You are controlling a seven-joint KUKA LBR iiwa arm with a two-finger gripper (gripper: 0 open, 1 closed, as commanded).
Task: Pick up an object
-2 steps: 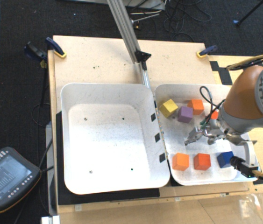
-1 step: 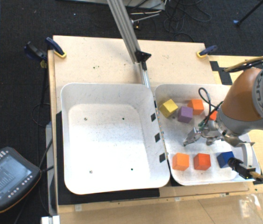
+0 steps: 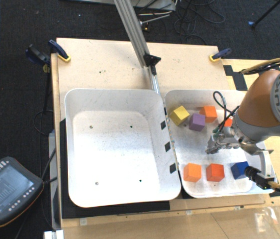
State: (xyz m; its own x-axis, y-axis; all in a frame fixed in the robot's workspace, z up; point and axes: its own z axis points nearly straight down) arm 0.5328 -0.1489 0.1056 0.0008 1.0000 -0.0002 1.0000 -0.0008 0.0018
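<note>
The grey arm with its orange band reaches in from the right over the right-hand shallow white plastic bin (image 3: 177, 148), and its two-finger gripper (image 3: 215, 144) hangs low above the middle of that bin's floor. How its pincer stands cannot be told from this slanted view, and no block can be seen between it.

Six small cubes lie in the right bin. Near its far edge sit a yellow cube (image 3: 179, 115), a purple cube (image 3: 197, 122) just beside it, and an orange cube (image 3: 210, 113) touching or nearly touching the purple one. Along the near edge stand a second orange cube (image 3: 192, 172), an orange-red cube (image 3: 215, 173) near it, and a blue cube (image 3: 239, 170) toward the near right corner, partly behind the arm's hardware.

The left-hand white bin (image 3: 75, 133) lies alongside, both on a pale wooden bench (image 3: 105, 63). A grey handheld control pendant (image 3: 5, 190) rests off the bench's near left corner.
</note>
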